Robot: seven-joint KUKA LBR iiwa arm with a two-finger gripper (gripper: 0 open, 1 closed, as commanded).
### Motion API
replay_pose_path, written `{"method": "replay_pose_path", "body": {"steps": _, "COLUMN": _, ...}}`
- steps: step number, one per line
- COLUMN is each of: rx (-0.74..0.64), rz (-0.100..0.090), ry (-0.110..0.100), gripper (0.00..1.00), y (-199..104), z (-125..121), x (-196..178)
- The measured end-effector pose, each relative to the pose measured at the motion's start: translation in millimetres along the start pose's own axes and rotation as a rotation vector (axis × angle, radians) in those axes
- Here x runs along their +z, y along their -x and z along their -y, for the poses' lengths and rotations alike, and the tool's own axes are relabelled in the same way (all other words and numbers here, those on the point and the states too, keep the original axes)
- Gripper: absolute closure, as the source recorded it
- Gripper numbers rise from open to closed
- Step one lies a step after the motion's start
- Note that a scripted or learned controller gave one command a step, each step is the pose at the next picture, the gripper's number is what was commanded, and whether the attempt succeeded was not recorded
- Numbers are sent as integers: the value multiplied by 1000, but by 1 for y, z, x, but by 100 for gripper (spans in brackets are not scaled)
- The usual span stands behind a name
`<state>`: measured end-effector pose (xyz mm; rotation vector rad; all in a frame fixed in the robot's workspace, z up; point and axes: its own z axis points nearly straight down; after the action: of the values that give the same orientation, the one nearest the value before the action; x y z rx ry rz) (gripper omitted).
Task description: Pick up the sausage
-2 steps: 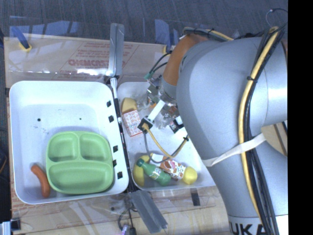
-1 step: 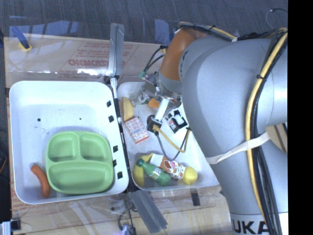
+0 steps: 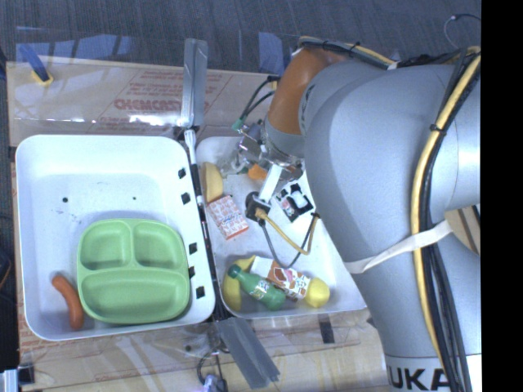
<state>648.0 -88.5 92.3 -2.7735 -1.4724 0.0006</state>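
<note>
The grey arm point(image 3: 384, 186) is nearest to the camera, and it leans over the right bin point(image 3: 323, 251). The sausage point(image 3: 67, 300) lies in the near corner of the left bin point(image 3: 98, 166), just beside the green tray point(image 3: 131, 272). It is well apart from the fingers point(image 3: 260, 163) and in the other bin from them. A green bottle point(image 3: 257, 288) and a small red packet point(image 3: 227, 217) lie in the right bin, on the near side of the fingers. The fingers hang at the far end of that bin. I cannot tell if they are apart or together. I judge that the task is not yet begun: the reach across to the sausage and the grasp are both left.
</note>
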Motion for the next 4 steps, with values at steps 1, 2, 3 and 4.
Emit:
{"method": "replay_pose_path", "body": {"steps": 1, "rx": 556, "rz": 0, "ry": -3, "gripper": 0, "y": 1, "z": -11, "x": 0}}
{"method": "replay_pose_path", "body": {"steps": 2, "rx": 768, "rz": 0, "ry": 1, "gripper": 0, "y": -42, "z": 30, "x": -100}}
{"method": "replay_pose_path", "body": {"steps": 3, "rx": 768, "rz": 2, "ry": -2, "gripper": 0, "y": -82, "z": 83, "x": -99}}
{"method": "replay_pose_path", "body": {"steps": 4, "rx": 771, "rz": 2, "ry": 0, "gripper": 0, "y": -81, "z": 82, "x": -99}}
